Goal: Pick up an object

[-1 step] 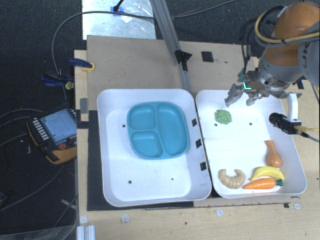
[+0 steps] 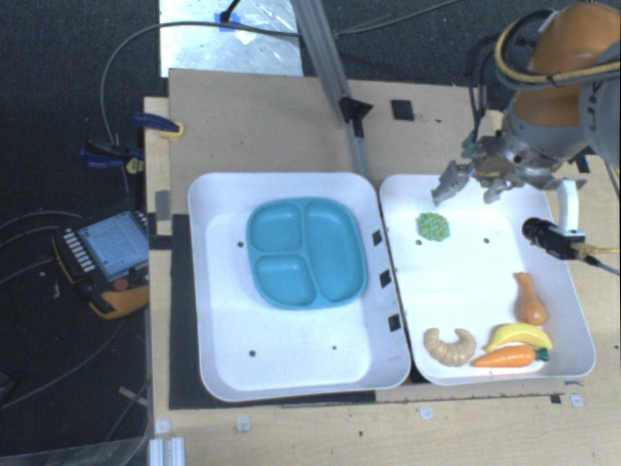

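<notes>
My gripper (image 2: 473, 184) hovers over the far edge of the right bin (image 2: 475, 270), open, with nothing between its fingers. A small green knobbly piece (image 2: 433, 226) lies just below and to the left of it, apart from the fingers. Along the bin's near right side lie a tan croissant (image 2: 450, 346), a yellow banana (image 2: 519, 336), an orange carrot (image 2: 506, 357) and an orange pear-shaped piece (image 2: 529, 299).
The left bin (image 2: 223, 357) holds a blue divided plate (image 2: 307, 252). A grey pole (image 2: 325, 47) slants across the back of the bench. Clamps and a handheld device (image 2: 107, 255) lie off the bench's left side.
</notes>
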Controlling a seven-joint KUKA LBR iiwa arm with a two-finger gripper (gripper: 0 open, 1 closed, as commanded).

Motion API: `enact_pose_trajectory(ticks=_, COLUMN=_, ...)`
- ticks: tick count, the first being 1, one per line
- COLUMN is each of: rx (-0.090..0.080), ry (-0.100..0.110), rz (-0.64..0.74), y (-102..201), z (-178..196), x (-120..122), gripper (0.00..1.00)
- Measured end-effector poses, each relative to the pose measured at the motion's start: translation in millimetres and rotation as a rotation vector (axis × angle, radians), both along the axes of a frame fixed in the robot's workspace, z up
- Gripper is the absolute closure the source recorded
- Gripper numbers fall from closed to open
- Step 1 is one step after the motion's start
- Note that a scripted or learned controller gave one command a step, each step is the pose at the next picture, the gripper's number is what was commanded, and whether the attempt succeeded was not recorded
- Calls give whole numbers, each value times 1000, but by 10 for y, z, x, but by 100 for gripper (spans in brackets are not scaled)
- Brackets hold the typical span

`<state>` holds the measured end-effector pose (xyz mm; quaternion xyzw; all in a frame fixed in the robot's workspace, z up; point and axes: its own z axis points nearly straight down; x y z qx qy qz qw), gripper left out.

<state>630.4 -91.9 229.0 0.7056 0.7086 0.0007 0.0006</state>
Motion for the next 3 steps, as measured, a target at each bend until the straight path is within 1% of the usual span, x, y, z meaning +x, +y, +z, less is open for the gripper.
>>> enact_pose_trajectory(ticks=1, rx=-1, ry=3, rz=-3, y=-44, z=-423, x=15, gripper=0)
enact_pose_trajectory(ticks=2, rx=-1, ry=3, rz=0, y=15, z=-859, x=32, gripper=0)
enact_pose_trajectory(ticks=3, rx=-1, ry=3, rz=-4, y=17, z=-1379, x=31, gripper=0)
